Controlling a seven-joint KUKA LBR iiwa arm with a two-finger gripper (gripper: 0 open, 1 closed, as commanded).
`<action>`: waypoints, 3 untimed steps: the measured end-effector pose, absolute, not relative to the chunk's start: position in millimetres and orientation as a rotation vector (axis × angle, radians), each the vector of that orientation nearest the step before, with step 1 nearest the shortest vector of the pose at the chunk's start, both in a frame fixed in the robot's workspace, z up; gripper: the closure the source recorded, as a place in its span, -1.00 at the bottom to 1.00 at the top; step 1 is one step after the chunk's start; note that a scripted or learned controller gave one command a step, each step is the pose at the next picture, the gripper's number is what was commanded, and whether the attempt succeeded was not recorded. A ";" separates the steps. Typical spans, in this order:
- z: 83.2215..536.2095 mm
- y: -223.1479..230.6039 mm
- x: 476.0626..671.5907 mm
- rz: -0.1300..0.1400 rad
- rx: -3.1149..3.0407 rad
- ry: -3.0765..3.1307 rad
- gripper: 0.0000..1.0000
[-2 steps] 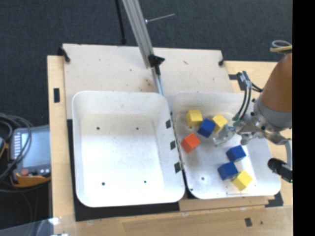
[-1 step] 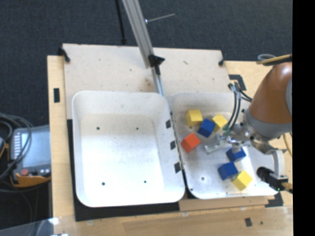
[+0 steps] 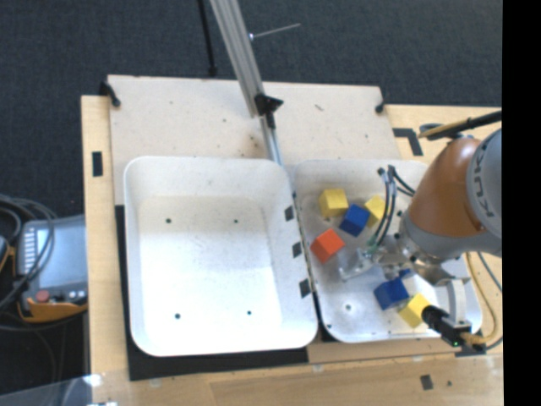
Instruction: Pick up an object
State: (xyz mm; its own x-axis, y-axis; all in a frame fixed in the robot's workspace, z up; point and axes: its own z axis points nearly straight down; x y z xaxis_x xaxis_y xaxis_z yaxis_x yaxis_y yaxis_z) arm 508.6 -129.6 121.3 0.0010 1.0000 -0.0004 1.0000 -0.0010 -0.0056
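Several small blocks lie in the right bin [image 3: 338,320]: a yellow block [image 3: 333,201], a blue block [image 3: 355,219], an orange block [image 3: 328,244], a second blue block [image 3: 391,293] and a second yellow block [image 3: 412,309]. Another yellow piece [image 3: 375,208] peeks out beside the arm's cables. My gripper [image 3: 357,262] reaches down into the middle of this bin, just right of the orange block and above the lower blue block. Its grey tip is partly hidden under the wrist.
The left bin [image 3: 211,252] sits beside the right one, sharing a middle rim [image 3: 297,244]. A slanted metal pole [image 3: 241,49] rises behind the bins. The arm's orange and grey body [image 3: 452,201] covers the right bin's right side. A pendant [image 3: 51,265] lies far left.
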 end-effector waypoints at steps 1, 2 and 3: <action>135.8 -130.0 511.6 -0.006 -2.232 -2.216 1.00; 183.1 -130.9 505.3 -0.005 -2.228 -2.223 1.00; 243.2 -135.7 499.7 -0.007 -2.224 -2.230 1.00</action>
